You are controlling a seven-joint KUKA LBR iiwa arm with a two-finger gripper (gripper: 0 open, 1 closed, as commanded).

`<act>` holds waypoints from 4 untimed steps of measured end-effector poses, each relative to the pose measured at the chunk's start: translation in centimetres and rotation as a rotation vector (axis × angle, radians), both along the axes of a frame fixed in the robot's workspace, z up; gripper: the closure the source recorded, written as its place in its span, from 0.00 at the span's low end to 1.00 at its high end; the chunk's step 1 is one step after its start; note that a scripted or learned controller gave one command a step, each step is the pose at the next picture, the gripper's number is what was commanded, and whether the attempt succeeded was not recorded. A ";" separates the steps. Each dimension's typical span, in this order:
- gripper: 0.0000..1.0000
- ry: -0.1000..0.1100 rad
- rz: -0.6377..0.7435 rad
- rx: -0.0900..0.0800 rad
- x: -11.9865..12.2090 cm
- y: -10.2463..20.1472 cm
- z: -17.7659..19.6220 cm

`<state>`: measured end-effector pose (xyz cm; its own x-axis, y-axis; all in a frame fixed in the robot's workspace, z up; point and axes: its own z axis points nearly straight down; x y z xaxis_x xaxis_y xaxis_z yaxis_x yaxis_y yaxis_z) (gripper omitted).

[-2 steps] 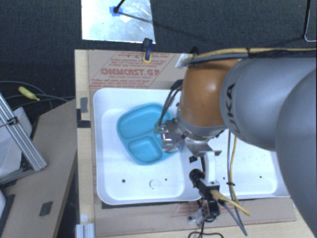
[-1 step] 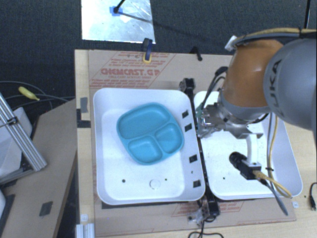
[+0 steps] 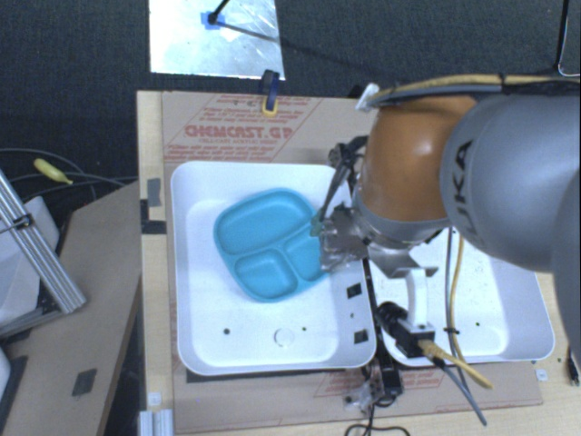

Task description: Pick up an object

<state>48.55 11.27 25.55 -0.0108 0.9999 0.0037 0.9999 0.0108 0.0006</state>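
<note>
1. Where the bench carries its 2 shallow white bins side by side, the left bin point(image 3: 204, 334) sits fully in sight, its floor marked by a few small dark dots and a faint ring near the front wall.
2. Blue divided plate point(image 3: 263, 243): 1 item, plastic, 3 compartments, lying flat on the left bin's floor toward the right and rear, its right edge close to the wall shared with the neighbouring bin.
3. Right bin point(image 3: 517, 330): 1 item, white, largely covered by the arm; a strip of floor and the front right rim are exposed.
4. Arm point(image 3: 508, 189): 1 KUKA iiwa, grey, reaching in from the right, with an orange band point(image 3: 408, 166) above the wrist; it hangs over the divide between the 2 bins.
5. Gripper point(image 3: 327, 239): 1 unit, dark metal, at the plate's right edge, touching or just above it; I cannot tell which from here. Whether the pincer is spread or pressed together I cannot tell either, as the wrist hides it.
6. Cardboard sheet point(image 3: 241, 121): 1 item, brown with red lettering, under both bins, with a small blue and yellow clamp point(image 3: 270, 92) at its rear edge.
7. Reflective panel point(image 3: 213, 25): 1 item, silvery, on the dark floor behind the bench.
8. Yellow cables point(image 3: 458, 357): trailing from the arm across the front of the right bin.
</note>
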 end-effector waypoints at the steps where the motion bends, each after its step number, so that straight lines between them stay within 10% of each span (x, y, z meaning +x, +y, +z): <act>1: 1.00 0.002 -0.005 -0.003 0.1 2.0 -1.5; 2: 1.00 -0.006 -0.015 -0.006 3.1 -4.7 2.6; 3: 1.00 -0.019 -0.010 -0.003 2.8 -8.9 22.7; 4: 1.00 0.002 0.002 -0.001 0.0 0.1 18.0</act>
